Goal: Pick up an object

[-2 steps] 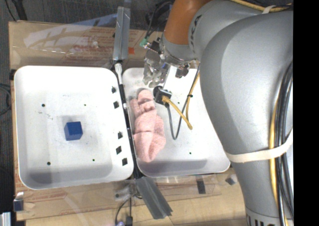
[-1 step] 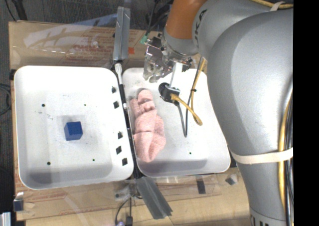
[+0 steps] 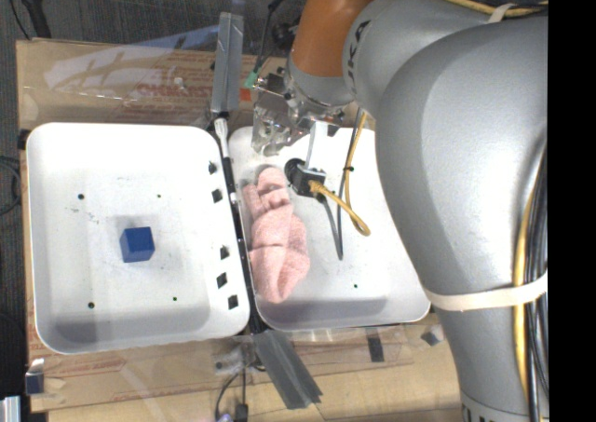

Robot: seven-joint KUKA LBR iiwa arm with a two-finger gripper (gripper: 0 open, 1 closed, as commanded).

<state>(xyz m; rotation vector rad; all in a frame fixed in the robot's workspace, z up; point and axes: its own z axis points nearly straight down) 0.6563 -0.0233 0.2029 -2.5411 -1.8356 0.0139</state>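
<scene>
A pink soft cloth-like object (image 3: 273, 234) lies along the left side of the right bin (image 3: 372, 304). A small blue cube (image 3: 137, 243) sits in the left bin (image 3: 56, 224). My gripper (image 3: 268, 136) hangs over the far left corner of the right bin, just above the pink object's upper end. Nothing shows between its metal fingers (image 3: 262, 136). The grey arm with its orange band (image 3: 326, 29) covers much of the right bin.
A black and yellow cable (image 3: 335, 206) trails from the wrist over the right bin's floor. A grey divider rail (image 3: 228, 224) with black clips separates the two bins. Cardboard lies behind the bins.
</scene>
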